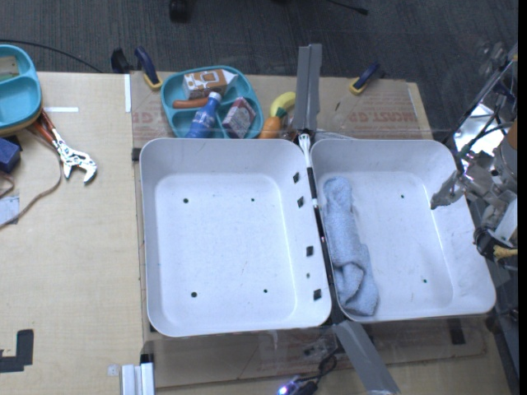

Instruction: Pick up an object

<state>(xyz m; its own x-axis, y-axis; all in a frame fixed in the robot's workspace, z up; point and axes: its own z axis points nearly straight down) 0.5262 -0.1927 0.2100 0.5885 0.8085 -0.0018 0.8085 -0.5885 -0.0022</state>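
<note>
A light blue-grey cloth (346,245) lies crumpled lengthwise along the left side of the right bin (412,159), reaching from near the back wall to the front corner. My gripper (451,191) hangs at the right edge of the view, over the right wall of that bin and well to the right of the cloth. Nothing shows in its grasp. The arm behind it is partly cut off by the edge of the view.
The left bin (156,220) stands beside the right one, joined by a grey divider with clips. Behind the bins a teal tray (177,122) holds toy food and a blue bottle; a banana (282,104) lies beside it. A wrench (72,161) rests on the bench at left.
</note>
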